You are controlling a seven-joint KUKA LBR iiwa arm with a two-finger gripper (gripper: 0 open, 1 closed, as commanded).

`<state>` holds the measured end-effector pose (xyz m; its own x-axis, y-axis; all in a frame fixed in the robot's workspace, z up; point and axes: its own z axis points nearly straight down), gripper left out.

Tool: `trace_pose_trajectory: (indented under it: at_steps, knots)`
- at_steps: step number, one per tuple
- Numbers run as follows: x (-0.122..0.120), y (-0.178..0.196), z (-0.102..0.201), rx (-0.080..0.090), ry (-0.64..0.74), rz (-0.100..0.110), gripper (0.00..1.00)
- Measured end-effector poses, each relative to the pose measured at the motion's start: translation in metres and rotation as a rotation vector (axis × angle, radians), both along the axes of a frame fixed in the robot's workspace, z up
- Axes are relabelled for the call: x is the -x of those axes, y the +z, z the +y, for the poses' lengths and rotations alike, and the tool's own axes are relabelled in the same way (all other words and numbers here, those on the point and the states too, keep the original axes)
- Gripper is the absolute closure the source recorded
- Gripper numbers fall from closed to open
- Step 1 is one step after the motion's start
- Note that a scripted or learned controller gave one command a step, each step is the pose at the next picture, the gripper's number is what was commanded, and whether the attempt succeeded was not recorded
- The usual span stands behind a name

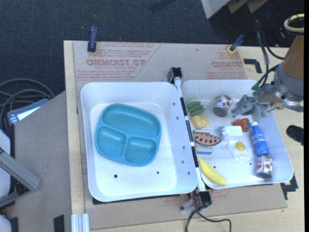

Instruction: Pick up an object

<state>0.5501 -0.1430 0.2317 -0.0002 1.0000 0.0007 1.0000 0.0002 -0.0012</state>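
**Crowded right bin, roomy left bin**

Dark carpet surrounds the pale wooden bench [145, 62], where two shallow white bins sit side by side. Open white floor rings the blue three-compartment plastic plate [128, 134] in the left bin [91, 100]. Objects crowd the right bin [282, 149]: a green pea pod [195, 107], a watermelon slice [206, 139], a yellow banana [212, 172] at the near rim, a blue bottle [258, 140], and a small printed can [222, 105]. The grey claw [244, 105] hangs above the bin's far right part, just beside the can; whether its tips are spread or gripping anything cannot be made out.
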Motion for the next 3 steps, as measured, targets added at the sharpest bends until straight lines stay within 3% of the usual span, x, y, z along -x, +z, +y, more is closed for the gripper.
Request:
trace_pose_trajectory:
  at_steps: [1,2,3]
  knots:
    - [-0.017,-0.145,-0.041,0.001,0.001,-0.001,0.00]
    - [-0.085,-0.146,-0.003,0.000,0.001,-0.002,0.00]
    - [-0.085,-0.136,-0.004,0.002,0.002,-0.004,1.00]
